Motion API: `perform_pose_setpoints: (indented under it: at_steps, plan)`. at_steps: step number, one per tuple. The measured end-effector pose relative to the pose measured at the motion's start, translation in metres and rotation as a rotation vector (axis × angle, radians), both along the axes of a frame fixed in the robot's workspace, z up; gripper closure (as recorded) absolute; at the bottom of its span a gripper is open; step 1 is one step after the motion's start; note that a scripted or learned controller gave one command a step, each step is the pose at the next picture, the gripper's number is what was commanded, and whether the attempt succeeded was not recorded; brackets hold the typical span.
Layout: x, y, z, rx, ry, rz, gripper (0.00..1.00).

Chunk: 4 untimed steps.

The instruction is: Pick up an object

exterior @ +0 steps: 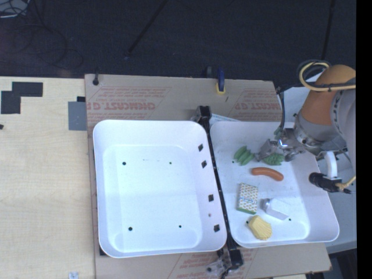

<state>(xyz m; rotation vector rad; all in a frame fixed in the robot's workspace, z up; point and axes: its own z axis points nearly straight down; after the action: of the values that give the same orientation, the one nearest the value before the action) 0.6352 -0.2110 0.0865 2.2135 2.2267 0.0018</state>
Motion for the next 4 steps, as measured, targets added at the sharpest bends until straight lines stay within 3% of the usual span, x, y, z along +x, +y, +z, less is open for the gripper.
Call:
perform_pose_setpoints:
  at_steps: [1, 2, 3, 4]
  plan:
    - [0.009, 0.031, 0.001, 0.001, 0.003, -0.004, 0.00]
    - [0.009, 0.030, 0.011, 0.000, 0.004, -0.002, 1.00]
    - [0.010, 0.070, 0.184, -0.001, -0.008, -0.002, 1.00]
    - [-0.059, -0.006, 0.158, 0.001, 0.009, -0.011, 1.00]
